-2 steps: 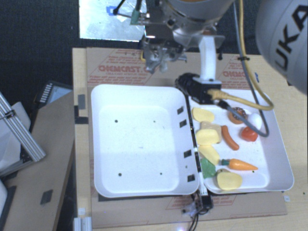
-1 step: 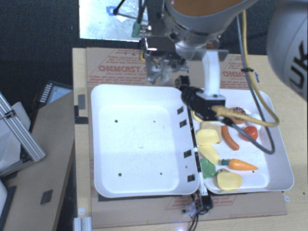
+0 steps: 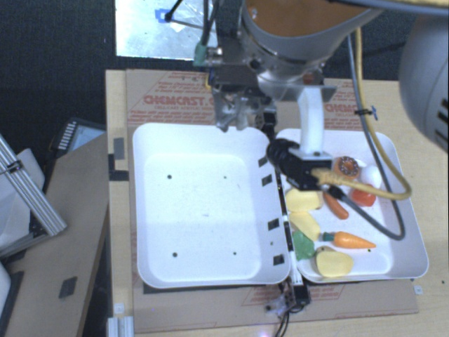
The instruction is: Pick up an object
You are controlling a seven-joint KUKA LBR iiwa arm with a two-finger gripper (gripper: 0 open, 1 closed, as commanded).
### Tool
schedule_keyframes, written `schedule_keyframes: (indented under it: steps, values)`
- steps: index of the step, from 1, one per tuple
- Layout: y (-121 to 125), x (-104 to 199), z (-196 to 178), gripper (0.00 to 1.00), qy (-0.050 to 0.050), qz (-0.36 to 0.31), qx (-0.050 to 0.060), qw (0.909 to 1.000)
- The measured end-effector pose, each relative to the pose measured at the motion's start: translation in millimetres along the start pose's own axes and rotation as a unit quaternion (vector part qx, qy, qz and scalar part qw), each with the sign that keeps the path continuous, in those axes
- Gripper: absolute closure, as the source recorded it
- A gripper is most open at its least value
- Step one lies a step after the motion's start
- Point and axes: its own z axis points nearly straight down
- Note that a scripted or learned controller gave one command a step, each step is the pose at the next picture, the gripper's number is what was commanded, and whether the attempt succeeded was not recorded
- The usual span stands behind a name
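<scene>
Pincer (image 3: 237, 118) above left bin's (image 3: 203, 209) far rim, grip state unclear, nothing seen held; best shifted right over carrot (image 3: 351, 241), then lowered straight

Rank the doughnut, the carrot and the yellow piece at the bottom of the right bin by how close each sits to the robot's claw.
From the gripper:
1. Doughnut, upper part of the right bin.
2. Carrot, lower in that bin.
3. Yellow piece, at the bin's near edge; close to the carrot's distance, slightly farther.
</scene>
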Motion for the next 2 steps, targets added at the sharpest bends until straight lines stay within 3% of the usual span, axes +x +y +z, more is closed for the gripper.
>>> schedule_keyframes:
  steps: [2]
  values:
    - [0.5, 0.0, 12.7, 1.0, 0.0, 0.0, 0.0, 1.0]
